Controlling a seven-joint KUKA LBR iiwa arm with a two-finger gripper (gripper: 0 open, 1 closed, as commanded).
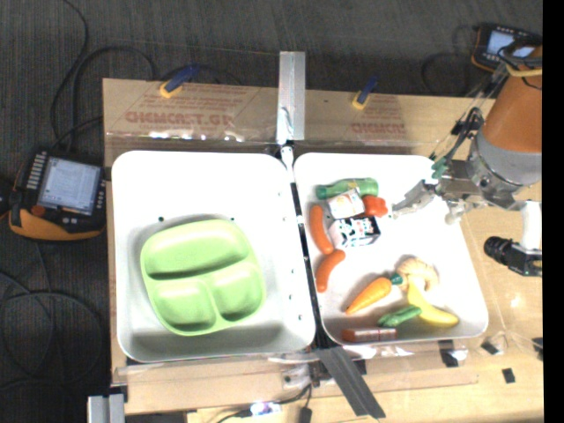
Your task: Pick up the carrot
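Carrot (367, 294) lies well apart from claw (412, 200).

Readable text is scarce. Red lettering is printed across the cardboard sheet (211, 113) behind the left bin — it appears mirrored or inverted, and no word can be made out with confidence. A black-and-white patterned carton (354, 231) in the right bin carries markings, but they are too small to be read. The lit screen of the handheld pendant (62, 188) at the left shows content that is blurred — nothing legible. No numbers, brands or signs can be resolved elsewhere.
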